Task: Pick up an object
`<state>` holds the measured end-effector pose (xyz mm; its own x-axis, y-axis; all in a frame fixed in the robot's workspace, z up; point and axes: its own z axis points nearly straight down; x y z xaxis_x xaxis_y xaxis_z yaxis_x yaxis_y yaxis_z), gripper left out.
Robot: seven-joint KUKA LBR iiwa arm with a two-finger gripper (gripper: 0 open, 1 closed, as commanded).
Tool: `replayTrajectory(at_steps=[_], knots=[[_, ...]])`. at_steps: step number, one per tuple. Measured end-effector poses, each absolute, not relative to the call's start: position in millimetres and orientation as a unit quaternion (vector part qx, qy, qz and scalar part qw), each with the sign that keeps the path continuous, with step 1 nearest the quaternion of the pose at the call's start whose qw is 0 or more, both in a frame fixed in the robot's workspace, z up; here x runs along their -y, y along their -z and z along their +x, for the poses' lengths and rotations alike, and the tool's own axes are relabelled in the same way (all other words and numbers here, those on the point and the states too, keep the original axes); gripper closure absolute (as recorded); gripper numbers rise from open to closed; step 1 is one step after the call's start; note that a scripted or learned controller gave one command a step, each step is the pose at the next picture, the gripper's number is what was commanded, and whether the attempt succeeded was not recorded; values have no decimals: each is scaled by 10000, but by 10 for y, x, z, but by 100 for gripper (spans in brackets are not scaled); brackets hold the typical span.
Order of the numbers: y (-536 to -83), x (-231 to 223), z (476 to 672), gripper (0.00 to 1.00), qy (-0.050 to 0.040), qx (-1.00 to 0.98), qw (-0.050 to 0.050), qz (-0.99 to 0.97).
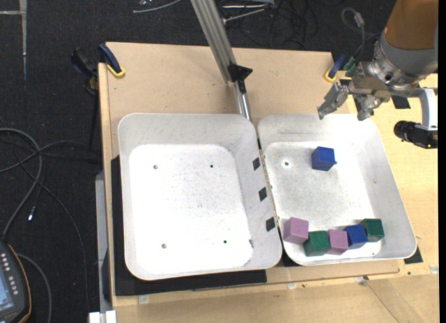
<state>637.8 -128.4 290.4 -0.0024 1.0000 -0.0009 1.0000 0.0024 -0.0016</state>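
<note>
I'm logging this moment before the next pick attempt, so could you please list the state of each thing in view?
gripper: open, holding nothing, raised over the right bin's far edge.
lone blue cube: resting by itself in the right bin.
five cubes: clustered in a row along the right bin's near edge, touching or nearly so.
right bin: holds all six cubes.
left bin: lying flat beside the right bin.

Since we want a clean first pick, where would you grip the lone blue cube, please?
Come from straight above the lone blue cube and close on two opposite flat sides. It sits apart from the others, with bare bin floor all round, so fingers probably fit either way.
</note>
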Motion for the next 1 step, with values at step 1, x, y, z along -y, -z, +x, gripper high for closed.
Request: replayTrajectory(at_steps=[1], knots=[[-3417, 786, 6526, 0, 26, 7100, -23, -7042]])
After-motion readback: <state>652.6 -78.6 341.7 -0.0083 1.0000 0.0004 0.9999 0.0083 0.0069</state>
